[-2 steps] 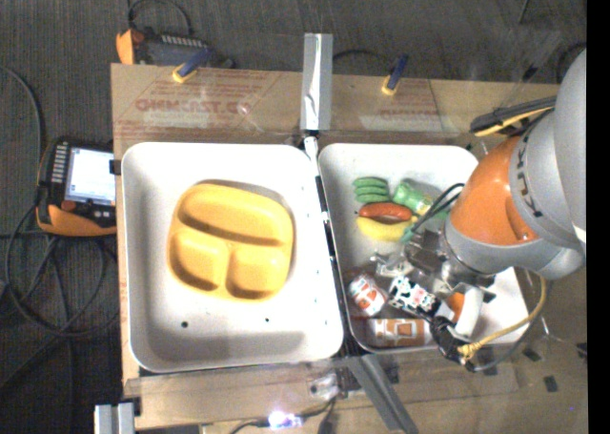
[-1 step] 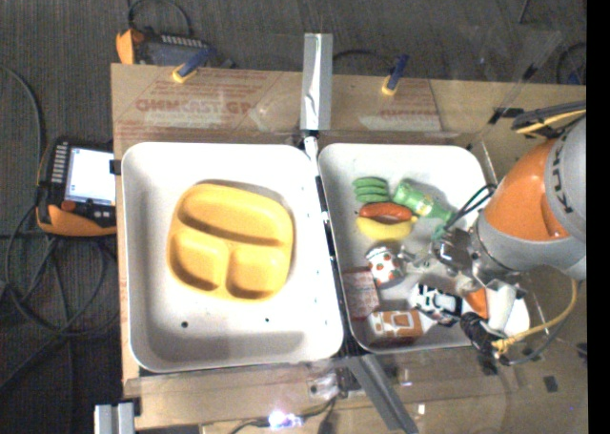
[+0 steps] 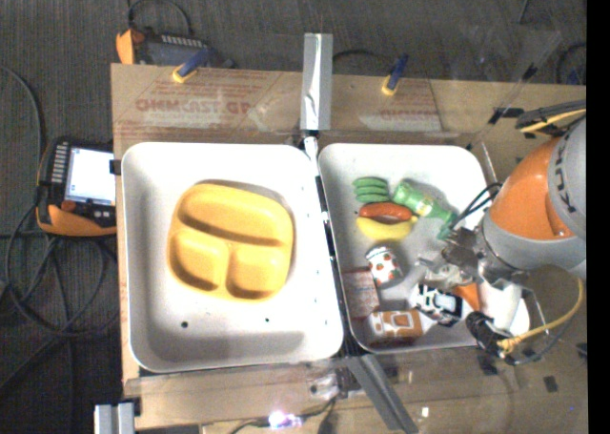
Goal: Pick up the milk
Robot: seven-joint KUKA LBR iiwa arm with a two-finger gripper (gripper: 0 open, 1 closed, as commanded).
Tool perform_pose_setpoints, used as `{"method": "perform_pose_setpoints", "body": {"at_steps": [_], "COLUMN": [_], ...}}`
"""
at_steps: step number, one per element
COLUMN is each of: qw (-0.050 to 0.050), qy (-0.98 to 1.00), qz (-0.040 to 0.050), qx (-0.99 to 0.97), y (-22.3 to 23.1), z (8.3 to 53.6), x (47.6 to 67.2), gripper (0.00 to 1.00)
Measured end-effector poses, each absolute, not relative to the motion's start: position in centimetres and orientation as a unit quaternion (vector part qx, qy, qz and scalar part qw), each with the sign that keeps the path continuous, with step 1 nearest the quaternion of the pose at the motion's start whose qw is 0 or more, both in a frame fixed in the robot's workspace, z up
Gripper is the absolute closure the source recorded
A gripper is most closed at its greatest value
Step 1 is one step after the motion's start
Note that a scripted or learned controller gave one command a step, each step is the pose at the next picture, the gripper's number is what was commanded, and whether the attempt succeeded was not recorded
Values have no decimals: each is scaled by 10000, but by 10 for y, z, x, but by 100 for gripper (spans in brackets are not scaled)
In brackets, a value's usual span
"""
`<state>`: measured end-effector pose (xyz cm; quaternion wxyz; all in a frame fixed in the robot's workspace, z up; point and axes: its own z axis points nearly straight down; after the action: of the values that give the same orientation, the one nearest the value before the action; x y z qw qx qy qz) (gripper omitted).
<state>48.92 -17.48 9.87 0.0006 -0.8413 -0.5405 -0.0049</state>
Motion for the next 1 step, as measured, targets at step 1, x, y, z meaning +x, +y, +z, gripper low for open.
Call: {"method": "perform_pose_setpoints", "body": {"at_steps": [1], "qw": [34], "qy": [-5421], "qz": [-55], "qx": [-8403], "y": [-172], "z": [99], "x": [490], "gripper": [0]}}
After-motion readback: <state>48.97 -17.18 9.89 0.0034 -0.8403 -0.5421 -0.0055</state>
